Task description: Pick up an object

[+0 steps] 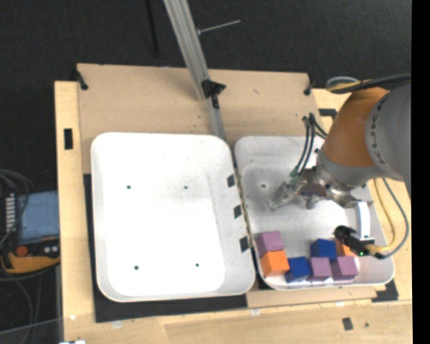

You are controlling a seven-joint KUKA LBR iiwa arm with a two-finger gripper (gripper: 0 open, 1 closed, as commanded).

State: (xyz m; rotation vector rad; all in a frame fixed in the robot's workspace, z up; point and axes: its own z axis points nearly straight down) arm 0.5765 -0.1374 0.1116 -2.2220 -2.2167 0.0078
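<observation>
The gripper (290, 192) hung over bare floor in the middle of the right bin (254, 156), whether wide or narrow I could not tell, and the blocks (308, 260) lay clustered nearer the camera along that bin's near edge, apart from it.

the worktop (272, 84) is seen as pale, matt board, like unfinished wood or fibreboard. the two bins, left (165, 213) and right (272, 163), are seen as smooth white plastic with a dull sheen, the right one faintly scuffed. the cubes (312, 260) are rendered in flat, matt colours, purple, blue and orange, with a foam-like or painted look. the arm (373, 135) is finished in smooth grey and orange casing with a soft gloss. the end effector (290, 192) looks like dull grey metal. a slanted rail (190, 41) is seen as pale brushed metal. the surrounding floor (57, 27) is dark and rough, like carpet.
</observation>
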